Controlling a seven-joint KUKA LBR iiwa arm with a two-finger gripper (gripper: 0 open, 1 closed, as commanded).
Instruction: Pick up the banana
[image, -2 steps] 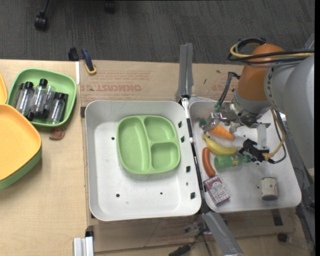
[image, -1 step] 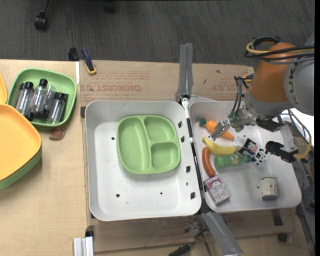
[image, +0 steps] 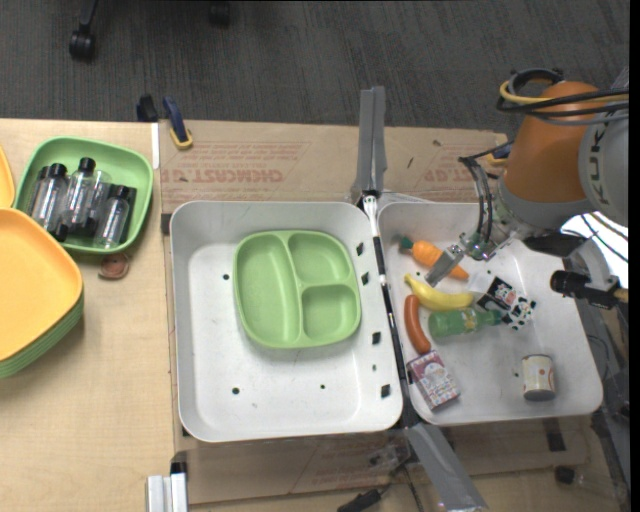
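The yellow banana (image: 438, 294) lies curved on the floor of the right bin (image: 570, 400), near its left wall. An orange carrot (image: 428, 250) with a green top lies just behind it. My gripper (image: 452, 260) hangs low over the bin at the carrot's right end, just above and to the right of the banana. The grey arm with its orange band (image: 558, 112) reaches in from the upper right. Nothing appears to be held between the gripper's parts.
Around the banana lie a red sausage (image: 417, 325), a green bottle (image: 460, 322), a black-and-white toy (image: 506, 301), a small pink box (image: 435, 383) and a white can (image: 538, 377). The left bin (image: 200, 390) bears a green divided plate (image: 298, 288). A tray of bottles (image: 85, 195) and orange plates (image: 35, 300) sit far left.
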